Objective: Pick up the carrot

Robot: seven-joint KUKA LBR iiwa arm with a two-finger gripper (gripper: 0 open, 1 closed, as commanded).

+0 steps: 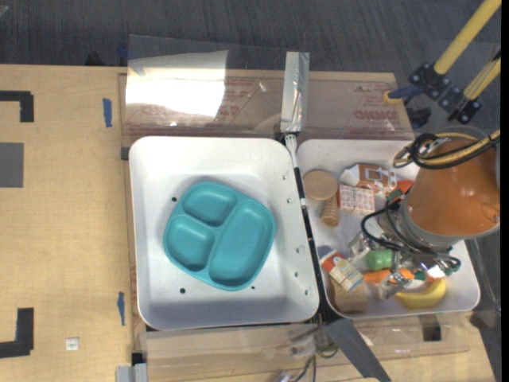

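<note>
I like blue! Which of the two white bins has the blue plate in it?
The left bin, away from the arm. The blue plate lies in it; the right bin holds toy food and the gripper.

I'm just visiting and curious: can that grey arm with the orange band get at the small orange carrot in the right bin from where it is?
Probably yes. The arm hangs directly over the cluttered right white bin, and the small orange carrot lies just below it, though a yellow banana and other toy foods crowd close around.

Grey arm with orange band, black cables.
</note>
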